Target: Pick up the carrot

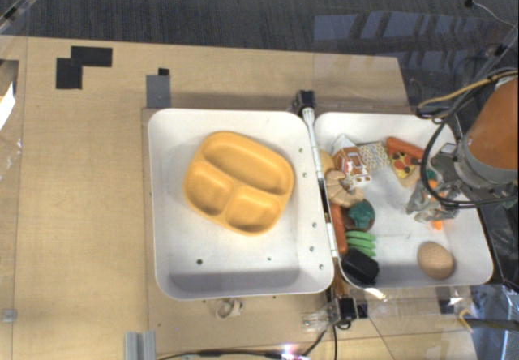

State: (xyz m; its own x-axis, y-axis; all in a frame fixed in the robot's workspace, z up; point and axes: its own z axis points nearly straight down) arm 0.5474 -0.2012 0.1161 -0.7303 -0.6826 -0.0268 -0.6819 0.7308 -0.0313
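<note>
Wood-look bench [81, 212] fills most of the frame, w/ two shallow white bins side by side at centre. Left bin [174, 269] carries a yellow three-compartment tray [239, 182], sitting tilted in its upper middle. Right bin [470, 265] is the busy one, most items crowded along its left wall.

Arm [496, 135] comes in from the right edge, orange band showing, upper part cut off by the frame. It's bent down over the right bin's right half, gripper [428, 204] low near the bin floor at centre right. Fingers are a blur of metal and cable; can't tell if they're apart or together, and nothing clearly sits between them.

Carrot [402, 147] lies at the upper middle of the right bin, orange, slanted, just up-left of the gripper and apart from it. A red-white carton [352, 165] lies left of it. Below that: a dark teal round item [360, 213], green pods [362, 242], a black object [360, 268] at the lower left corner, partly over the rim. Tan egg-like ball [435, 259] sits lower right, alone. Tiny orange bit [438, 225] beside the gripper, too small to ID.
</note>
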